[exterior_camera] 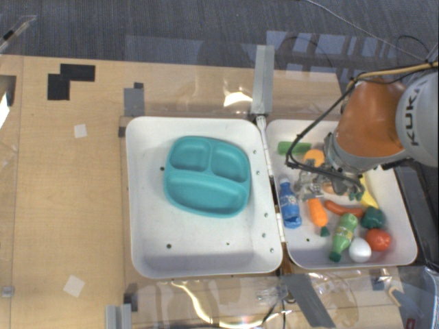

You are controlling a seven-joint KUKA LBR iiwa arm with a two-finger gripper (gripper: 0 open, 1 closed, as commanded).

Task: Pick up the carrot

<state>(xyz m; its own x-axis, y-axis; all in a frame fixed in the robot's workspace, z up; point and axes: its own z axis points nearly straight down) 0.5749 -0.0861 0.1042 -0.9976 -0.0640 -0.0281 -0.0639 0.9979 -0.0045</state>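
While the grey arm (pixel 384 118) reaches in from the right over the right bin (pixel 405 252), its gripper (pixel 322 184) hangs low above the toys; I cannot tell its state. Just beneath lies the carrot (pixel 317 212), beside a blue bottle (pixel 290 206), green bottle (pixel 342 236), tomato (pixel 378 239) and white egg (pixel 360 250). A teal divided plate (pixel 206 175) fills the left bin (pixel 147 252).

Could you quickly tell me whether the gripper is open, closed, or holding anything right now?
Gripper: cannot be told; it hangs low in the right bin, just above the carrot, which lies on the bin floor.
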